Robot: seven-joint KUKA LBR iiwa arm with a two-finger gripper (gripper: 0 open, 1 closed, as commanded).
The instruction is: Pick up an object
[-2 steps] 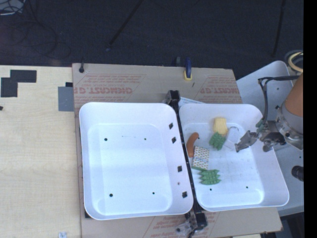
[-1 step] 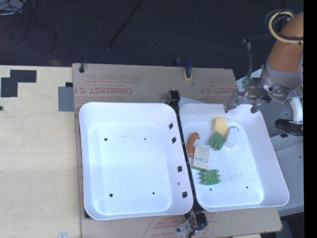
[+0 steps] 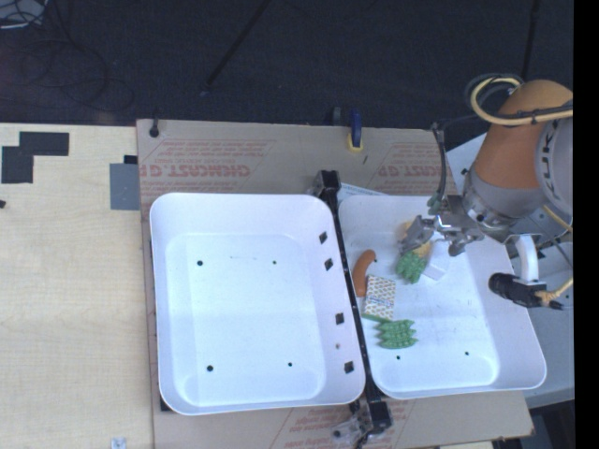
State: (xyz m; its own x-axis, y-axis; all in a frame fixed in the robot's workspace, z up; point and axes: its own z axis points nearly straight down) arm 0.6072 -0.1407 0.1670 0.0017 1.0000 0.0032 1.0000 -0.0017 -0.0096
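A: Nearest us in the right-hand shallow white plastic bin (image 3: 524, 368), what lies there?

B: A bumpy green toy (image 3: 396, 333), just nearer than the small checkered card packet (image 3: 380, 296), my landmark. Beyond the packet's left corner lies an orange sausage-shaped piece (image 3: 362, 267); to its right and a little farther, a leafy green lump (image 3: 411, 267).

A: And the two-finger gripper (image 3: 426, 237)?

B: Just past that leafy lump, low over the bin. I cannot tell how it is set.

A: So which to take?

B: Judging by closeness, the leafy lump. Best to centre over it and descend straight, clear of the packet.

A: The other bin?

B: The left-hand white bin (image 3: 173, 251), left of the packet, holds nothing I can make out.
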